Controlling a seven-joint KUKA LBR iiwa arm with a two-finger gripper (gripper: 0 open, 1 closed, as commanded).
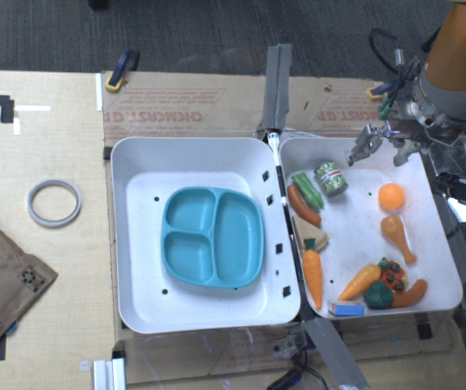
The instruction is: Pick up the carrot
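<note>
Carrot, orange plastic with a green top (312, 275), lies along the left wall of the right white bin (439, 242), well below and left of the two-finger gripper (381, 145). Its fingers stand spread wide over the bin's upper edge, holding nothing. Below the gripper sit a small green tin (330, 178), an orange ball (390, 197), a tan drumstick (398, 236) and a second carrot (360, 281). Far to its left, the left white bin (131, 242) holds a teal divided plate (214, 236). Toys at the lower right corner overlap, hard to separate.
</note>
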